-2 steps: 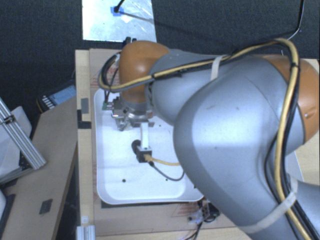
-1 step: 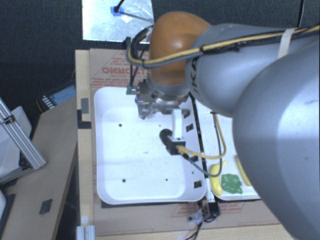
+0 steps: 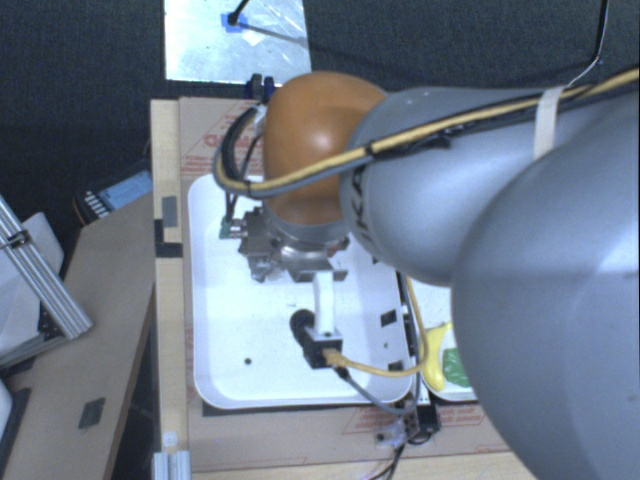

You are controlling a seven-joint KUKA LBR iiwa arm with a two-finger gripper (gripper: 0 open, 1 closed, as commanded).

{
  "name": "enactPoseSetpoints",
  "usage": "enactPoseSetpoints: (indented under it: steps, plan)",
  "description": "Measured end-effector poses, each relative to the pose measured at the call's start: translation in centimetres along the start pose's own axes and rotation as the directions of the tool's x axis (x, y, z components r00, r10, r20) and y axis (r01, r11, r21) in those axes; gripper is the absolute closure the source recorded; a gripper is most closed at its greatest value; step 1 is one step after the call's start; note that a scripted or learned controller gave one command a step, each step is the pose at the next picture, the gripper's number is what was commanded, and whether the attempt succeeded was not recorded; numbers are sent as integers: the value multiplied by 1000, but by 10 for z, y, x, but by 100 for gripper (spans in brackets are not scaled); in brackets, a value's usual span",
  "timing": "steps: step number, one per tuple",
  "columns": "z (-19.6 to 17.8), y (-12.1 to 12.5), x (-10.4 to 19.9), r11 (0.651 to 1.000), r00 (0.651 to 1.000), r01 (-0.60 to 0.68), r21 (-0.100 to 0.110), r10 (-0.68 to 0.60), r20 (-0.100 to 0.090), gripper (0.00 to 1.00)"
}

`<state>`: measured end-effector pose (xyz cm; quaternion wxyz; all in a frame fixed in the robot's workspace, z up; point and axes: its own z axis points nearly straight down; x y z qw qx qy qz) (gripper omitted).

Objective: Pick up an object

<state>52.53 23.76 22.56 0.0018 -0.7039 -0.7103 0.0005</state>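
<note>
My gripper (image 3: 283, 259) hangs over the middle of the left white bin (image 3: 215, 298), below the orange wrist band. The arm's grey bulk covers it from above. In the sliver of the right bin (image 3: 432, 318) that shows beside the arm lie a yellow curved object (image 3: 435, 360) and a green object (image 3: 456, 368), both partly hidden by the arm. Small dark bits (image 3: 388, 319) lie on the left bin's floor near its right wall, right of the gripper. Nothing can be seen held by the gripper.
A tiny dark speck (image 3: 247, 360) sits on the left bin's floor toward the front. The arm blocks most of the right bin. A cardboard sheet (image 3: 200, 138) lies under the bins; a metal rail (image 3: 40, 278) stands off to the left.
</note>
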Motion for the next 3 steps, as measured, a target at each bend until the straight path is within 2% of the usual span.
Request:
enactPoseSetpoints:
  steps: [1, 2, 3]
  plan:
    - [0, 3, -3, 1000, 1000, -7, -3, 7, 1, 0]
    - [95, 78, -6, 1000, 1000, -10, -3, 10, 4, 0]
    - [144, 19, -4, 1000, 1000, -9, 3, 9, 3, 0]
